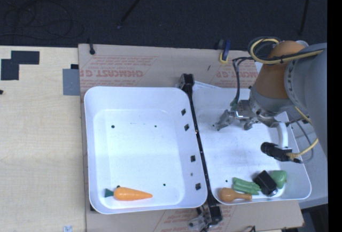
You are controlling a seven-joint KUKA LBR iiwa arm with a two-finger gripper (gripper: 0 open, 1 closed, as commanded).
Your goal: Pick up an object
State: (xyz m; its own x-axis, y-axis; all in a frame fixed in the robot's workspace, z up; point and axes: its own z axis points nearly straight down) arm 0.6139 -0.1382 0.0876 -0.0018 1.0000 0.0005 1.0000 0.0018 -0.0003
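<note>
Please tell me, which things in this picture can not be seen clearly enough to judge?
- End effector: camera view, small and partly under the wrist; its opening cannot be judged.
- Black object: lies over the green toys, hiding how they meet; its kind is unclear.
- Right bin: the arm covers its far right corner.

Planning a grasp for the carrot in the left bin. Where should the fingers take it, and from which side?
Probably from above, across the thick orange middle of the carrot. It lies flat, lengthwise along the near wall of the left bin, green stem end left and thin tip right. Close across its width; the near wall looks tight, so a steep approach seems safest.
</note>
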